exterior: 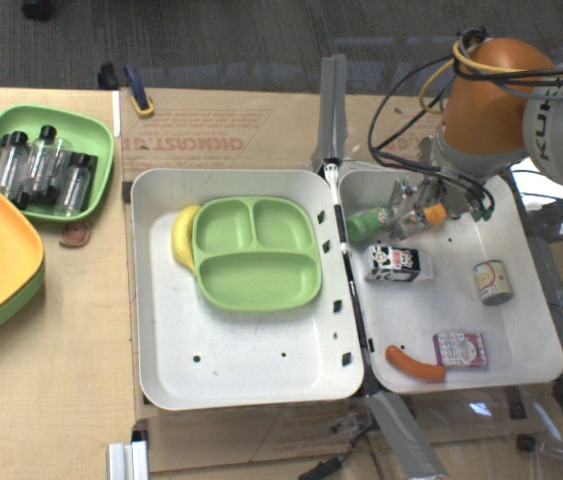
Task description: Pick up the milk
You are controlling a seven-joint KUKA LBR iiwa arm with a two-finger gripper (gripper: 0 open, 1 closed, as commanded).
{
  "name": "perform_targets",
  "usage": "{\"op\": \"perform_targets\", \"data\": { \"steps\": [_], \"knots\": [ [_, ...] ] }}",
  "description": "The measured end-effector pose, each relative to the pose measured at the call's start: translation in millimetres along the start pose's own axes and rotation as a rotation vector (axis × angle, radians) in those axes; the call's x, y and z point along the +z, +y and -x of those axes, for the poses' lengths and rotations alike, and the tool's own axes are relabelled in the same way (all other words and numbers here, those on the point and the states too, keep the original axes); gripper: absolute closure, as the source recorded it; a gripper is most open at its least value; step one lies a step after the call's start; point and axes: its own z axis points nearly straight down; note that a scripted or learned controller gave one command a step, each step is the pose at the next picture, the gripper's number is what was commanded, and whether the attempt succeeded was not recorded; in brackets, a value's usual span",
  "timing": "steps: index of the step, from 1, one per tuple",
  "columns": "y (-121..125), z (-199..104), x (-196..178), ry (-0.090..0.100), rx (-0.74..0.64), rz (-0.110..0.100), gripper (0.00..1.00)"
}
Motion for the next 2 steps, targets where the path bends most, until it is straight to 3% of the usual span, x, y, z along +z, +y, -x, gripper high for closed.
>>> {"op": "perform_targets", "data": {
  "steps": [1, 2],
  "knots": [
    [-17, -5, 14, -0.001, -0.206, 0.006, 1.0],
    [20, -37, 13, 0.001, -0.254, 0.007, 1.0]
  ]
}}
